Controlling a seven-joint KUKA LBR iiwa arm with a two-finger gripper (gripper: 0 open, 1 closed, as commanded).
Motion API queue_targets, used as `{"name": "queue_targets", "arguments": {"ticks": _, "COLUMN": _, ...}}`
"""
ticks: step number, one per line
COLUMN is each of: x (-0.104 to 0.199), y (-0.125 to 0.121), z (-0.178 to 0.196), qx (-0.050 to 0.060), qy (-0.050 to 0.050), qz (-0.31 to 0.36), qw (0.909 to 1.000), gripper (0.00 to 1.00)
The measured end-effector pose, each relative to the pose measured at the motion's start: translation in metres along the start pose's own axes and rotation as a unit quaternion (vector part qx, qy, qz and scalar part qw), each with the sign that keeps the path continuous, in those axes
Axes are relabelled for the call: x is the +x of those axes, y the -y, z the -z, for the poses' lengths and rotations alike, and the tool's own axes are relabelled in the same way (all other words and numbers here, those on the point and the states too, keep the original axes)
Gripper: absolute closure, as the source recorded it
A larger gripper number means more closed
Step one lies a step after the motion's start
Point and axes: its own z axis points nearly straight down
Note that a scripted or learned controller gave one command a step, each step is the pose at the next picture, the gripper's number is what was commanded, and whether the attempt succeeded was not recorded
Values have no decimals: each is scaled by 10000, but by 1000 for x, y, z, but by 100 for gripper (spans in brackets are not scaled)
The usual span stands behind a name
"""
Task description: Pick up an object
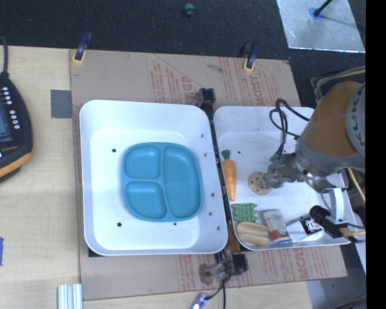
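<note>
While low over the round tan cookie [259, 183] at right of centre, tool [275, 176] grip unreadable; could nudge it toward the orange plastic carrot [229, 178], closing on nothing.

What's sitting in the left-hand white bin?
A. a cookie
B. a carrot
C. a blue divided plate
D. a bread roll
C: the blue divided plate lies in the middle of the left bin, while the carrot, cookie and bread roll are all in the right bin.
</note>
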Motion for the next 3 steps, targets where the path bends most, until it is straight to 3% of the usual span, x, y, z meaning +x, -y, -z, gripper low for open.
{"name": "queue_targets", "arguments": {"ticks": 1, "x": 43, "y": -52, "z": 89, "qx": -12, "qy": -13, "qz": -21, "qw": 10000, "gripper": 100}}
{"name": "queue_targets", "arguments": {"ticks": 2, "x": 43, "y": -52, "z": 88, "qx": -5, "qy": -12, "qz": -23, "qw": 10000, "gripper": 0}}
{"name": "queue_targets", "arguments": {"ticks": 3, "x": 35, "y": -107, "z": -3, "qx": 7, "qy": -7, "qz": -16, "qw": 10000, "gripper": 0}}
